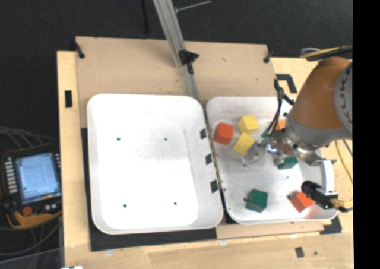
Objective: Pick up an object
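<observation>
The arm [320, 104] reaches in from the right edge of the tabletop [68, 143] and stands over the right bin [234, 217]. Its gripper [267, 148] is low, near the middle of this bin — whether it is released or clenched, one cannot tell. Just beside it on the left lie two yellow blocks [246, 134], and an orange block [223, 133] sits near the bin's left wall. A green block [257, 200] lies near the front edge, a second orange block [300, 201] in the front right corner. The left bin [95, 161] stands beside it, on the left.
</observation>
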